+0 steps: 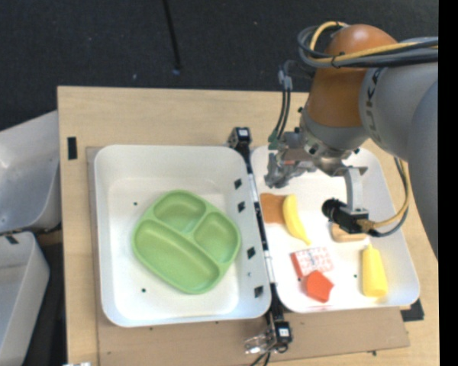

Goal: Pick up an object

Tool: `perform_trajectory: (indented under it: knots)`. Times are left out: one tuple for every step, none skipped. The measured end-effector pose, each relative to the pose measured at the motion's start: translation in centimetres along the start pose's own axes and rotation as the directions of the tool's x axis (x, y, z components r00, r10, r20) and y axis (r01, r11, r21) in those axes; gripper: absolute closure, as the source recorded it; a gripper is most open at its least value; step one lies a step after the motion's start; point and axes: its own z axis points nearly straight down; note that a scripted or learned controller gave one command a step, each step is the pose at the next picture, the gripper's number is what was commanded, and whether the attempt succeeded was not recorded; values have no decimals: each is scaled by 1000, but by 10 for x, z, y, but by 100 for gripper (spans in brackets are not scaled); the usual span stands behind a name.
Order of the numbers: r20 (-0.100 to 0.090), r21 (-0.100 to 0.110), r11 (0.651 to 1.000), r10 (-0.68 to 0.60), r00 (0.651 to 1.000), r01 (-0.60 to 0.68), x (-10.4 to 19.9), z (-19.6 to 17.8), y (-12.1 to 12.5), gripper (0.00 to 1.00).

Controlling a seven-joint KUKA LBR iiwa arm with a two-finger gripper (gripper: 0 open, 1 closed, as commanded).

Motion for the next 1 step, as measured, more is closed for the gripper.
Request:
perform_trajectory:
  knots:
    - [1, 1, 1000, 1, 1000, -1, 57, 8, 13, 100]
